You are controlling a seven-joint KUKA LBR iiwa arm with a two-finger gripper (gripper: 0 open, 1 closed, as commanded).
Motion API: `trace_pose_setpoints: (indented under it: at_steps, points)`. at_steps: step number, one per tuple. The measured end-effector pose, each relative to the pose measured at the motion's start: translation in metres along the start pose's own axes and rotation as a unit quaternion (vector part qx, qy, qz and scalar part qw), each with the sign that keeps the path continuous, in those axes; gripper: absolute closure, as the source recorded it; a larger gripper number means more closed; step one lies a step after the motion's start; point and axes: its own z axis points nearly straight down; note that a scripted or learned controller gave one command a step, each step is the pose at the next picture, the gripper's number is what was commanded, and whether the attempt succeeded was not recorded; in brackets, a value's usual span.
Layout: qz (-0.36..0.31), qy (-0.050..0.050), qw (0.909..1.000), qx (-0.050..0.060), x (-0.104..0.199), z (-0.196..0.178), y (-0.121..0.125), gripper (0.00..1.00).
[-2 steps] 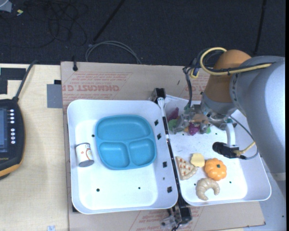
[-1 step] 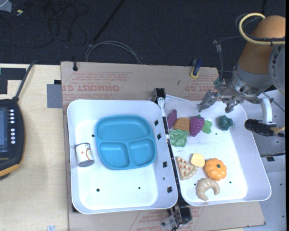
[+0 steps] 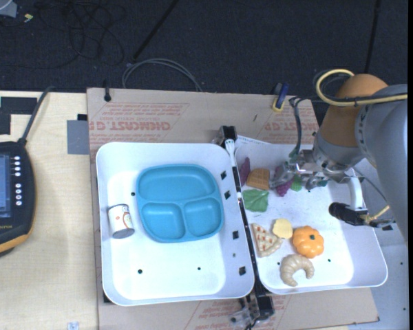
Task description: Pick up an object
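Observation:
My gripper is low over the back of the right bin, reaching in from the right. Right by its tip lie a purple piece and a small green piece; whether either is held cannot be told. A brown toast slice and a green leaf lie just to its left. Nearer the front are a pizza slice, a yellow piece, an orange pumpkin and a croissant.
The left bin holds a blue divided plate and a small white can on its side at the left wall. A teach pendant sits at the far left of the bench.

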Motion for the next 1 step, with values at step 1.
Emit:
trace_pose_setpoints:
  at_steps: [1]
  points:
    - [-0.002,-0.001,1.0,-0.003,-0.0009,-0.0196,0.0028,1.0]
